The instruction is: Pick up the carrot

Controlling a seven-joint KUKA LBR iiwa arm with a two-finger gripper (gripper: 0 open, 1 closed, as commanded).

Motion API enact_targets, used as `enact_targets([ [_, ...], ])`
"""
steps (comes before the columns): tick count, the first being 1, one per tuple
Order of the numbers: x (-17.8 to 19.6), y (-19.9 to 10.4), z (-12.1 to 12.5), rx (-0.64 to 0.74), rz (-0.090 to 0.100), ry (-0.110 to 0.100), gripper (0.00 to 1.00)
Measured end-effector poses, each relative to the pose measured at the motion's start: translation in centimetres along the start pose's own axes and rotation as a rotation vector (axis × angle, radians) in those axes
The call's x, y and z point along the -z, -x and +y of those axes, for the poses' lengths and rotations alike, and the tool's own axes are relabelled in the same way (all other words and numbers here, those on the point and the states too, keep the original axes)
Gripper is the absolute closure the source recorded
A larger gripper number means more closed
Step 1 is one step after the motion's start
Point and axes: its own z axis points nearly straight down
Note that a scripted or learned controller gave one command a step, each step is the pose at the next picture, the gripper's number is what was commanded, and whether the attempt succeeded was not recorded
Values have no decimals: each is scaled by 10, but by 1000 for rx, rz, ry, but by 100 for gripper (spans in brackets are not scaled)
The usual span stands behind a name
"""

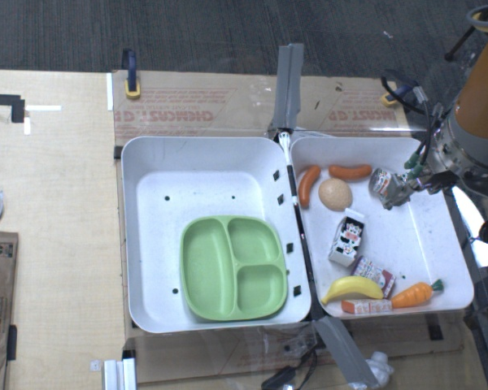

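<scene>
Carrot (413, 294) sits down at 5 o'clock in the right bin (439, 242), next to the banana (351, 288); gripper (407, 187) hangs up at 2 o'clock.

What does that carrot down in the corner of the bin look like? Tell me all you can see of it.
The carrot is a small orange one with a green stub at its thick end, smooth and glossy like a plastic toy. It lies flat near the front right corner of the right bin, green end pointing toward the right wall and slightly up-frame. Its narrow tip meets the red-and-white box lying by the banana. Nothing grips it; the gripper is farther back in the bin.
</scene>
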Motion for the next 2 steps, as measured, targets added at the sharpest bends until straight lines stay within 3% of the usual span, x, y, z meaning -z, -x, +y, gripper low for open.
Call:
enact_targets([
  [1, 24, -60, -1, -175, -1, 1, 100],
  [2, -7, -55, -2, 242, 1, -1, 100],
])
